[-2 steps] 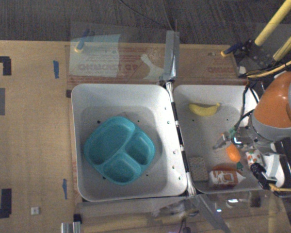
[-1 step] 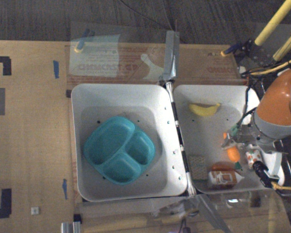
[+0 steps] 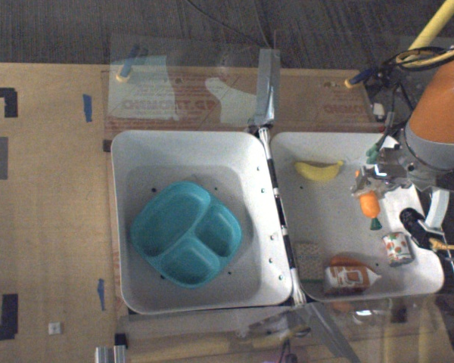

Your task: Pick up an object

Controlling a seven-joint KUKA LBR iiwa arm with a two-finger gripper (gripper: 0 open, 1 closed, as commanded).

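A small orange carrot (image 3: 370, 206) with a green tip lies in the right bin (image 3: 318, 237), near its right side, pointing lengthwise toward the front

Robotics lab: taped bench (image 3: 53, 203) w/ two white bins (image 3: 129, 157), cables (image 3: 212, 13) on carpet.

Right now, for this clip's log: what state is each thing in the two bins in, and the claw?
Teal divided tray: flat in the left bin, right side up, compartments bare.
Banana: lying flat near the back of the right bin.
Carrot: right below the claw; a grasp can't be confirmed.
Small can: on its side near the right wall.
Bottle: lying on its side at the front.
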